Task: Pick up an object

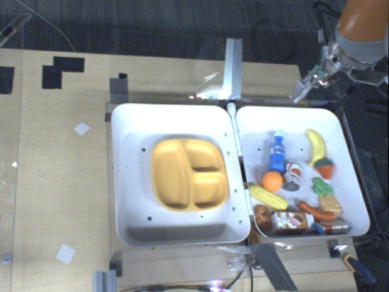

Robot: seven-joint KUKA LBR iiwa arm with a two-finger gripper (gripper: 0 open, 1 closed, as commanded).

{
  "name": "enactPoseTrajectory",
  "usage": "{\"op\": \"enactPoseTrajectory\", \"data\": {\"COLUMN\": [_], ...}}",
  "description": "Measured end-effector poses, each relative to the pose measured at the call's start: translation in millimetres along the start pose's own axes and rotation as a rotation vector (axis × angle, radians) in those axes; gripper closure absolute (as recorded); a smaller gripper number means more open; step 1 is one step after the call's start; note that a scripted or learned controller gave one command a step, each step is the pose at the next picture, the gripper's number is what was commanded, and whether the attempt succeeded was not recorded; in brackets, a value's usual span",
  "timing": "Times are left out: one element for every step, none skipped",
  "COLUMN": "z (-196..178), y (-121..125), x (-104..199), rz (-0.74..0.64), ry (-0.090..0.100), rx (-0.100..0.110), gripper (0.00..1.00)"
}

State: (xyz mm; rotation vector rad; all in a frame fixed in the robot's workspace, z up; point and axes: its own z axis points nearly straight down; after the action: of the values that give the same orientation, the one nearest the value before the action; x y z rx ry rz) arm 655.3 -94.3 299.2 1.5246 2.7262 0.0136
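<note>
The right bin (349, 157) holds several small toy foods: a blue bottle (277, 154), a banana (315, 146), an orange (272, 181), a small can (293, 176), a strawberry (326, 169), a corn cob (267, 196), a sausage (316, 210) and a brown bottle (289, 222) lying on its side. My gripper (308, 85) hangs above the back edge of this bin, behind the banana and apart from every object. I see nothing held in it.
The left bin (130, 163) carries a yellow divided tray (188, 174) in its middle. A metal post (233, 72) stands behind the seam between the bins. Cables lie on the dark floor behind the bench.
</note>
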Motion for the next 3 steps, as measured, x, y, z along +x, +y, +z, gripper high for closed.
{"op": "enactPoseTrajectory", "data": {"z": [51.5, 11.9, 95.5], "y": [-30.0, -46.9, -170.0], "x": [-44.9, -2.8, -22.2], "rz": [0.013, 0.238, 0.221], "ry": [0.007, 0.004, 0.008], "rx": [0.014, 0.009, 0.019], "gripper": [1.0, 1.0, 1.0]}}
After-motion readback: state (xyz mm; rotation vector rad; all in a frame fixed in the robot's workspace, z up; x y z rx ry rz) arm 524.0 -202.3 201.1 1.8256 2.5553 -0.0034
